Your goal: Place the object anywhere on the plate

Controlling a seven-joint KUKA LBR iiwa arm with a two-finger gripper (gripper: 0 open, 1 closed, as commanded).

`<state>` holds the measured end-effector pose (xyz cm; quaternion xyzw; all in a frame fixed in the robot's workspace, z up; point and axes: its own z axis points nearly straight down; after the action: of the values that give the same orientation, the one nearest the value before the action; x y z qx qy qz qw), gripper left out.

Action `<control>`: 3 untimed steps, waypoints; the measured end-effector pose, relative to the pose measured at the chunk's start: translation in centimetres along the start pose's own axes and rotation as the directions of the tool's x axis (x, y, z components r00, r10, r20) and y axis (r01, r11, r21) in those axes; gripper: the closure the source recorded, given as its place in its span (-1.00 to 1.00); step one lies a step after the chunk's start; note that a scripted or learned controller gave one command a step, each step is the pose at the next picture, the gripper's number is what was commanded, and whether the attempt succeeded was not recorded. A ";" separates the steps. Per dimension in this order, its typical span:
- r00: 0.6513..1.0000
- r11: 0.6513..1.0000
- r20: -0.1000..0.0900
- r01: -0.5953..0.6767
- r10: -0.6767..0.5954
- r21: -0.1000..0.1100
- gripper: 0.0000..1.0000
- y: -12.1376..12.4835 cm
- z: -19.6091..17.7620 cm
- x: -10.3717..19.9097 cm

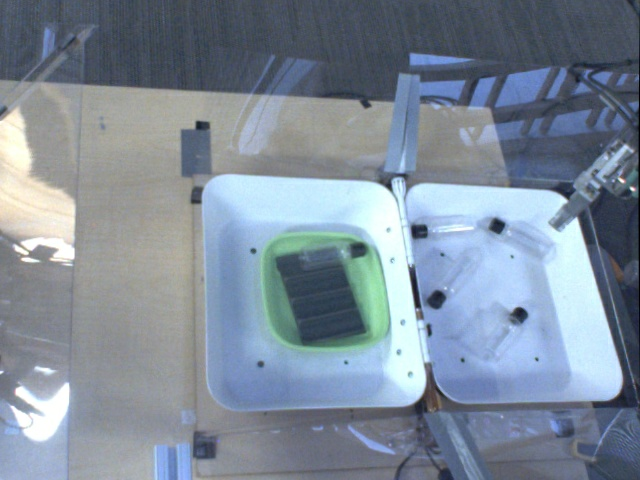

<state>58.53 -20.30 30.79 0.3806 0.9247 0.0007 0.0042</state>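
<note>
Green plate (275,313) in left bin (225,268), bearing dark ridged block (320,296) and one clear vial (330,256); four more vials (452,230) scattered in right bin (590,338); hand (578,206) over right bin's far corner, apparently holding nothing, finger spacing unclear.

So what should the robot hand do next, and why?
Probably swing left and down over the nearest vial. The hand sits at the right bin's top-right rim, holding nothing that I can see, while four vials lie loose in that bin. One vial already rests on the green plate.
</note>
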 end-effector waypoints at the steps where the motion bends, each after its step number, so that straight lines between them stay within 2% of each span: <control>1: 0.997 0.997 0.004 -0.077 0.077 -0.002 -1.00 -0.9 -2.3 0.5; 2: 0.997 0.997 0.003 -0.073 0.073 -0.001 -1.00 -0.6 -2.3 0.2; 3: 0.988 0.988 0.006 0.153 -0.153 -0.001 -1.00 -2.0 -6.6 1.7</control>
<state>55.84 -20.56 37.42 0.3083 0.9513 0.0000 0.0072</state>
